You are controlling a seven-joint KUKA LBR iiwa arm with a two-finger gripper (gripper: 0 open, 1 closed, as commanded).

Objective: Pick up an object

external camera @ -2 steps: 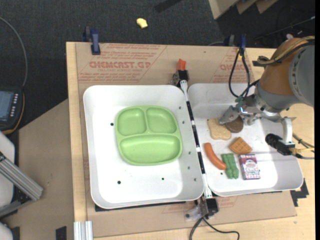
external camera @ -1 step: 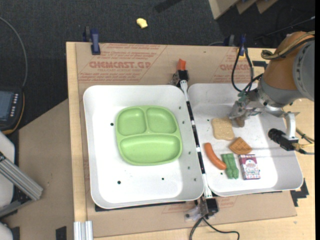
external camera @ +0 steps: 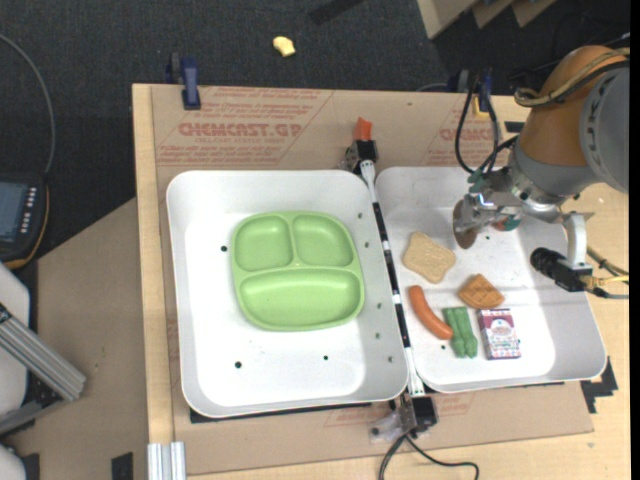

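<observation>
On the left we find the wide shallow white plastic bin (external camera: pixel 200 298), and in its middle a pale green three-compartment plastic tray (external camera: pixel 297 270) lying flat, with nothing in its sections. A black hinge strip (external camera: pixel 385 258) marks the seam where this bin meets its neighbour.

Crossing into the right-hand white bin (external camera: pixel 560 358), we meet the candidates for picking. Nearest the seam lies an orange toy sausage (external camera: pixel 429 312), slanted, with a green bean-like toy piece (external camera: pixel 460 331) just beside it on its right. Above them sits a tan toy slice of bread (external camera: pixel 429 256). Further right we see a small brown waffle-textured cracker (external camera: pixel 481 292), and just below it a small pink and white printed box (external camera: pixel 499 333).

Furthest right, the grey arm with its orange band (external camera: pixel 560 133) reaches in over the bin's upper part, and its two-finger gripper (external camera: pixel 467 230) hangs just beside the bread slice, above and to its right. We cannot tell whether the fingers are spread or closed from this angle; we see nothing between them.

We judge this to be the approach step: nothing is lifted and every item lies on the bin floor. The bread slice is nearest, so we would expect the next move to call for a short shift toward the seam, then a straight descent so the fingers straddle it before closing.
</observation>
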